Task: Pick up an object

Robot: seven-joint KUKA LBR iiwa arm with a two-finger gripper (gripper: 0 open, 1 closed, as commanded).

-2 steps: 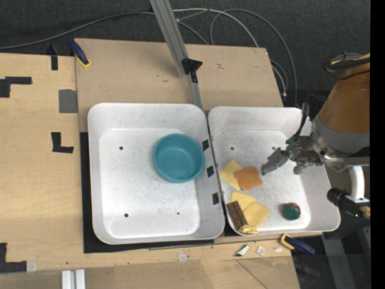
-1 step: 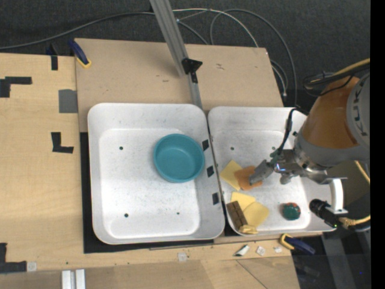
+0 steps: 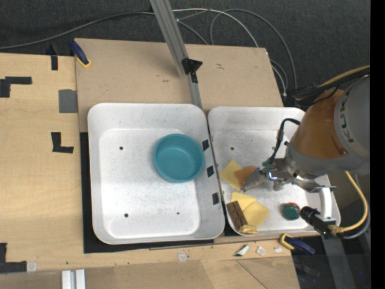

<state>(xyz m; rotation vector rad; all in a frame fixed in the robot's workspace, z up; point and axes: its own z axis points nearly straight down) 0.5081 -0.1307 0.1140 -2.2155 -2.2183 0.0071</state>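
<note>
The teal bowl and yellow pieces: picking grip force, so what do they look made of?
Teal bowl: likely moulded plastic, with an even colour and a smooth, slightly matte wall. Yellow pieces: probably soft foam or sponge, matte with blunt, irregular edges, though that's uncertain.

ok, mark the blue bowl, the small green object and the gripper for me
blue bowl [image 3: 178,157], camera view, on its inner floor, in the left bin.
green object [image 3: 291,211], camera view, on its top, in the right bin.
gripper [image 3: 260,180], camera view, at its fingertips, over the yellow pieces.
</note>
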